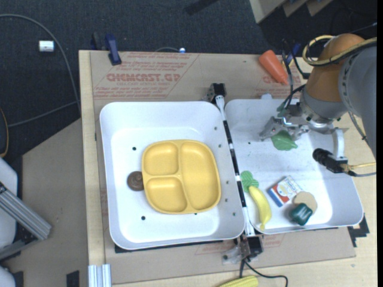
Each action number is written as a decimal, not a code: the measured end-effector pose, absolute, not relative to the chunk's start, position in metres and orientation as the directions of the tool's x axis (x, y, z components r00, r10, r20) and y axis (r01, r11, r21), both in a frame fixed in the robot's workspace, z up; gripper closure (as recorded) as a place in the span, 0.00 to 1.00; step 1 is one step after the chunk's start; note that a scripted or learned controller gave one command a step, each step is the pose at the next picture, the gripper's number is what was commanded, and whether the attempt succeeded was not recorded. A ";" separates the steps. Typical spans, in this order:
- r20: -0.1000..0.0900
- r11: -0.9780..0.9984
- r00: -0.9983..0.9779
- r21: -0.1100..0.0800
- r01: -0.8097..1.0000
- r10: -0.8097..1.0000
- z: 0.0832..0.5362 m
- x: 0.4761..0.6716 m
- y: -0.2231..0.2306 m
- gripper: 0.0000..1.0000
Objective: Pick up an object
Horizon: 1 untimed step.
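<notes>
White bins (114, 178), two; one yellow tray (179, 176), one banana (261, 205).

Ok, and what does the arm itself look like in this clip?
A bulky grey arm with a rounded orange band above the wrist, yellow and dark cables looping beside it, and a small metallic grey gripper at its tip.

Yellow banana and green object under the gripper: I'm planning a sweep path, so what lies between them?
In the camera view, bare white bin floor lies between the green object and the banana; a small green toy sits at the banana's upper end.
</notes>
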<state>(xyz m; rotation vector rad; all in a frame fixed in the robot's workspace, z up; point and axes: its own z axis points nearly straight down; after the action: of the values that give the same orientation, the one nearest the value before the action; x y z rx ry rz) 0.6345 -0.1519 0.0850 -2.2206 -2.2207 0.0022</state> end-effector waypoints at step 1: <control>-0.002 0.000 0.000 0.002 1.000 1.000 0.085 0.667 -0.196 0.00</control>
<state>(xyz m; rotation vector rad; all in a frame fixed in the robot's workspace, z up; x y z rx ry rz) 0.6668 -0.1960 0.0854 -2.2235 -2.2239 -0.0004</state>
